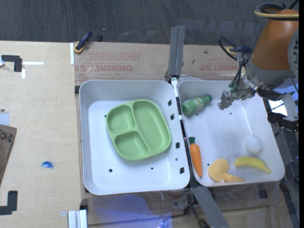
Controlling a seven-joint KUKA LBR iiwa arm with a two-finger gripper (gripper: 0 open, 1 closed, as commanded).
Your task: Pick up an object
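Note:
My gripper [226, 101] hangs over the back of the right bin [223, 127], just right of a green bottle [195, 104] lying on its side against the back left wall. Nothing shows in the gripper. Along the bin's left wall lies an orange carrot [195, 158] with a green top. Toward the front sit an orange wedge-shaped piece [220, 170] and a yellow banana [252, 164]. A white ball [253, 144] rests near the right wall. The left bin [88, 141] holds a green divided plate [138, 128].
A grey divider post [176, 51] stands behind the joint between the bins. Cardboard [118, 61] lies behind the left bin. The wooden bench [38, 118] stretches left, with a small blue item [46, 165] on it. The orange-banded arm [278, 37] stands at the back right.

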